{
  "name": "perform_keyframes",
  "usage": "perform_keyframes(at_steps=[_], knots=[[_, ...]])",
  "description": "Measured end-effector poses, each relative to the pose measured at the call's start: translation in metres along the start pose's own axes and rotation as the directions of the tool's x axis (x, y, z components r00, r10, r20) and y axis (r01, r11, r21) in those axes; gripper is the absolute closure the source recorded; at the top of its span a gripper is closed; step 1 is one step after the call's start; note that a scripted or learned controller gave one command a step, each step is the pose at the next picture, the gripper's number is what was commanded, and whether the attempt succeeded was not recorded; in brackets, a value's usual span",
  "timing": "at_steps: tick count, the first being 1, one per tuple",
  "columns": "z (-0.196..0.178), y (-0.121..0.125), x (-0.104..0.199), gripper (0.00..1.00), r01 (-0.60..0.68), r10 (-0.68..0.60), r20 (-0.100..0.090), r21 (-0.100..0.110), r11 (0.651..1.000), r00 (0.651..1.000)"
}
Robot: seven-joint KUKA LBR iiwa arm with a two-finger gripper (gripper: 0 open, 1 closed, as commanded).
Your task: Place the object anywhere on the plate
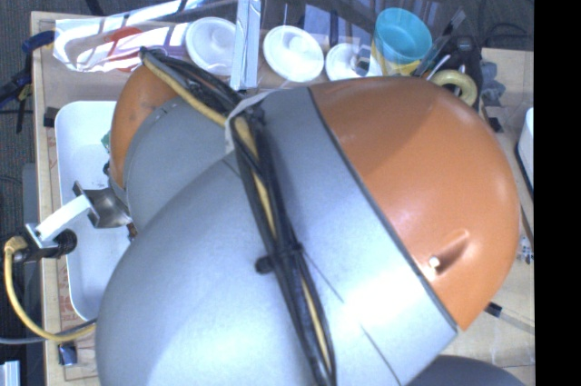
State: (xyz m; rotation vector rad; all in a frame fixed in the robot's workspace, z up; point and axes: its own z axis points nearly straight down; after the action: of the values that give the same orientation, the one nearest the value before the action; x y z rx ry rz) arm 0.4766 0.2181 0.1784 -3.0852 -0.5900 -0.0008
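The arm [300,239] lies across the middle of the bench, over the bins. A bin's rim [68,125] shows at its left. Behind it stand a row of bowls [292,53] and a cup [402,37].

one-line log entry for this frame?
arm: blocks most of camera view, reaching over left bin | hand: state unclear | plate, object: hidden | blue cup: behind bins

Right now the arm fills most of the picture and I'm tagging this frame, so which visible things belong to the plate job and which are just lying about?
Belonging to the job:
- arm, reaching over the bins
- left white bin, only an edge visible
The plate and the object are hidden behind the arm.

Lying about along the back edge:
- blue cup
- white lids
- roll of tape
- plastic bag
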Motion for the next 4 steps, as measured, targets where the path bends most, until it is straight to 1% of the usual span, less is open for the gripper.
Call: perform_keyframes(at_steps=[1,2,3,4], knots=[[0.085,0.0,-0.002,0.0,-0.056,0.056,0.006,0.001,0.998,0.998],[-0.074,0.0,0.001,0.0,0.04,-0.04,-0.002,-0.001,0.999,0.999],[0.088,-0.001,-0.002,0.0,-0.061,0.061,0.007,0.003,0.998,0.998],[-0.023,-0.002,-0.001,0.0,0.167,-0.167,0.004,0.004,0.986,0.986]])
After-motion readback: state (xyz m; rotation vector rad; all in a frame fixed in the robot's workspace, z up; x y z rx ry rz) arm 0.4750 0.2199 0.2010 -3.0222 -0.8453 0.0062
